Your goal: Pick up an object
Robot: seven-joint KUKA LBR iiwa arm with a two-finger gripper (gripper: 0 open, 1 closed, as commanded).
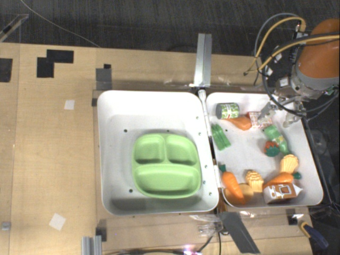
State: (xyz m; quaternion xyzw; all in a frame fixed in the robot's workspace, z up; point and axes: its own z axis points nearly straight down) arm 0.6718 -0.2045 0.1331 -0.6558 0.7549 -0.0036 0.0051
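Grey arm (pixel 313 62) hangs over your right bin's (pixel 313 195) far corner | gripper (pixel 280 110) spread, grasping nothing | toy food beneath: green can (pixel 228 110), carrot (pixel 231 186) | left bin (pixel 111 142): green tray (pixel 166 165)

One fixed camera looks down on the worktop (pixel 48 158) at a slant — far enough off to take in both white bins, the left bin (pixel 106 142) and the right bin (pixel 313 179), with dark floor past the worktop's far edge.

Green tray (pixel 167 165), white bins (pixel 114 142)
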